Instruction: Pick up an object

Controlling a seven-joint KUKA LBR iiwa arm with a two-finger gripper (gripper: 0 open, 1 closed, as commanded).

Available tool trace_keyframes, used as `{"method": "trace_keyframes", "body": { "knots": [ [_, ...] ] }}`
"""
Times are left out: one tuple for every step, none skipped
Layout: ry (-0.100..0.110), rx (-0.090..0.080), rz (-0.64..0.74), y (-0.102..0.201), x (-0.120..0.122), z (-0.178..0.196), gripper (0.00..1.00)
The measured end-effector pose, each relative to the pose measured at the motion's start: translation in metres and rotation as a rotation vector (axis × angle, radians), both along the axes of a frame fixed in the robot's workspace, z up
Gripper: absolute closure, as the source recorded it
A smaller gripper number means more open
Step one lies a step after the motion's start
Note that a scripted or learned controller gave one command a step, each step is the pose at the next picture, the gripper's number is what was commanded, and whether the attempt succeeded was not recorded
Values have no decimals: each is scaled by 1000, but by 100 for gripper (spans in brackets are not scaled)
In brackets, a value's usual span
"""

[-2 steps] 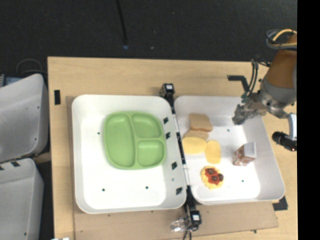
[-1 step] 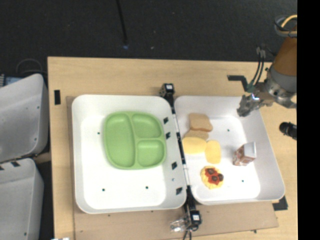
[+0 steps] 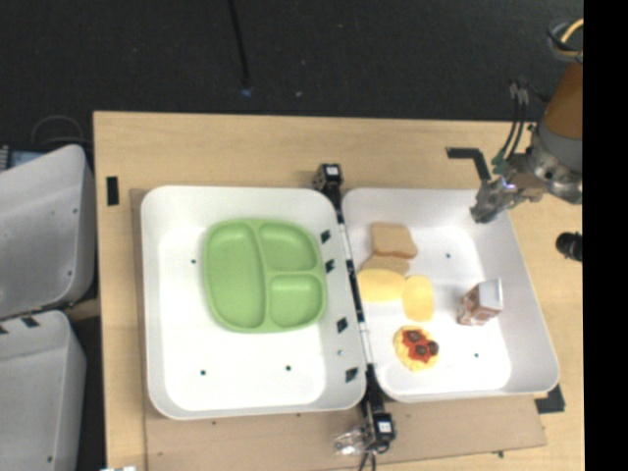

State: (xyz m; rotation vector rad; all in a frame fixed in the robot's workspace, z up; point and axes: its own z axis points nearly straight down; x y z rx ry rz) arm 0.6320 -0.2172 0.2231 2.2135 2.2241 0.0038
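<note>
The right bin (image 3: 491,371) holds several toy foods. A tan bread slice (image 3: 392,240) lies at its upper left. Below it sit a yellow piece (image 3: 381,285) and a smaller yellow piece (image 3: 418,297). A small round pizza with red topping (image 3: 417,347) lies nearer the front. A brown and white carton (image 3: 481,302) rests to the right. My gripper (image 3: 485,210) hangs at the bin's back right corner, well apart from all of these, with nothing seen between its fingers.
The left bin (image 3: 167,361) bears a green divided plate (image 3: 263,275). Black clips (image 3: 329,177) run along the seam between the bins. Grey white shapes (image 3: 39,234) stand off the bench at the left.
</note>
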Motion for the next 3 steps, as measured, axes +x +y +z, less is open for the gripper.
{"method": "trace_keyframes", "body": {
  "knots": [
    [3, 2, 1, 50, -13, 14, 100],
    [3, 2, 1, 96, -35, 22, 100],
    [4, 2, 2, 158, -48, 20, 100]
  ]
}}
